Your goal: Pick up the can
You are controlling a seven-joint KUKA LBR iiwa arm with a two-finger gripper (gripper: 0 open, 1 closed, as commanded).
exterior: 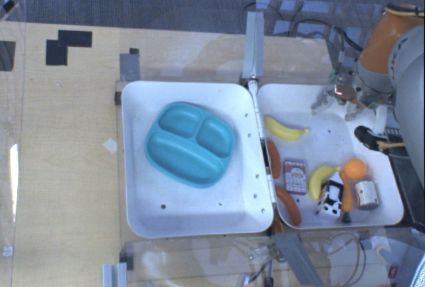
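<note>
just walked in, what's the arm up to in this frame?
The KUKA arm reaches in from the right, its gripper above the back of the right bin with nothing between its fingers. Its target, the can, sits untouched at the bin's front right, next to an orange and a carrot. The left bin holds a blue divided plate. Pick not yet made.

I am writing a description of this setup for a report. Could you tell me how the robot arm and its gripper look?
The arm is made of rounded grey segments with an orange band above the wrist. At its end sits a small metallic grey gripper with thin pale fingers. Dark cables run along the wrist area behind it.
</note>
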